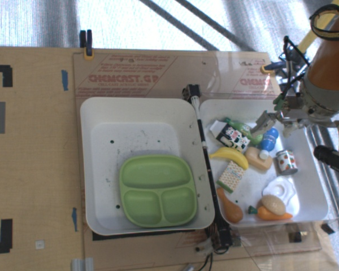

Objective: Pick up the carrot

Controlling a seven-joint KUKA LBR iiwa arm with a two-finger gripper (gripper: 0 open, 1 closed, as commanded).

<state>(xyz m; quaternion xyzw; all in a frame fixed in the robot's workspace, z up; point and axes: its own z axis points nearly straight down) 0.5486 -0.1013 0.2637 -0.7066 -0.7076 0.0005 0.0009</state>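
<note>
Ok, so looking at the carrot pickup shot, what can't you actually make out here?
- Carrot, camera view: its middle is hidden under the bread roll lying over it; its green end and orange tip show.
- Gripper, camera view: small and blurred against cables, so open or shut cannot be told.
- Arm: cut off by the right and top edges.
- Small can and cow-print carton: printing too small to read.

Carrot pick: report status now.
Gripper above right bin's far side, holding nothing. Carrot at near edge, untouched. Bread roll lies against it.
</note>
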